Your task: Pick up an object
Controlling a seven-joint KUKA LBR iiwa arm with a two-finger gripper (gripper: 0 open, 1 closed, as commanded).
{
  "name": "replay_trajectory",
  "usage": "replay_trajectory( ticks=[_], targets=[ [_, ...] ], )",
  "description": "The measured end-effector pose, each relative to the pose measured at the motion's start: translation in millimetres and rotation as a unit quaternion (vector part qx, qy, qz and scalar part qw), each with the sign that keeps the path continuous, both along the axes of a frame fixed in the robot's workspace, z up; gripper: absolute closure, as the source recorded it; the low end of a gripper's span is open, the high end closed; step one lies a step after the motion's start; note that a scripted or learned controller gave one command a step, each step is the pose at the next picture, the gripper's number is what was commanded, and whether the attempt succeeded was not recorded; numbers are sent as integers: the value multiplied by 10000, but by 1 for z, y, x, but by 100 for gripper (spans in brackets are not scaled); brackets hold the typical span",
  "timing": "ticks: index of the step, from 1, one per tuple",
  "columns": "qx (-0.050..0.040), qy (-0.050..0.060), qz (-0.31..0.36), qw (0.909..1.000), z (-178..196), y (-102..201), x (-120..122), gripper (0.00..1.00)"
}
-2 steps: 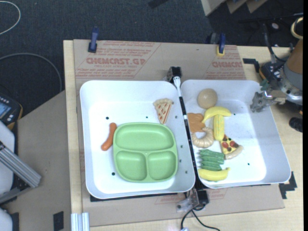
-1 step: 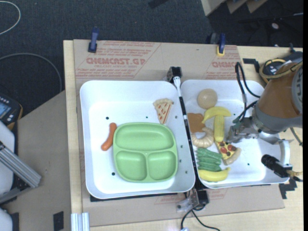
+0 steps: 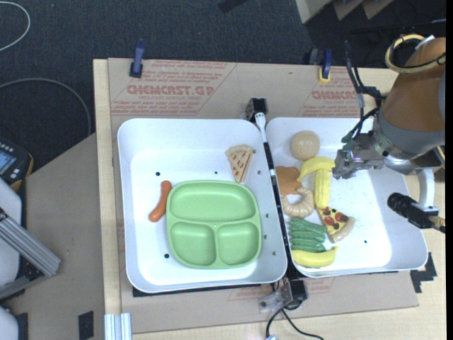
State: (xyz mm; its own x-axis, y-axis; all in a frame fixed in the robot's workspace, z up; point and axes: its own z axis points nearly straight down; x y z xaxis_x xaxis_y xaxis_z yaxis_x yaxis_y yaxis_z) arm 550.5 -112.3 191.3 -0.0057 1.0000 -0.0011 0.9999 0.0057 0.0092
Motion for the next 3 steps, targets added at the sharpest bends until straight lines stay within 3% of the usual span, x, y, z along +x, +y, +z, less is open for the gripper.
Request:
replay_trajectory(
  ticks=[1, 2, 3],
  targets=[
    [10, 53, -21, 10000, -110, 18, -2, 100],
    [4, 16, -10, 10000, -3, 107, 19, 100],
    [1, 48, -23, 10000, 70, 120, -18, 100]
  ],
)
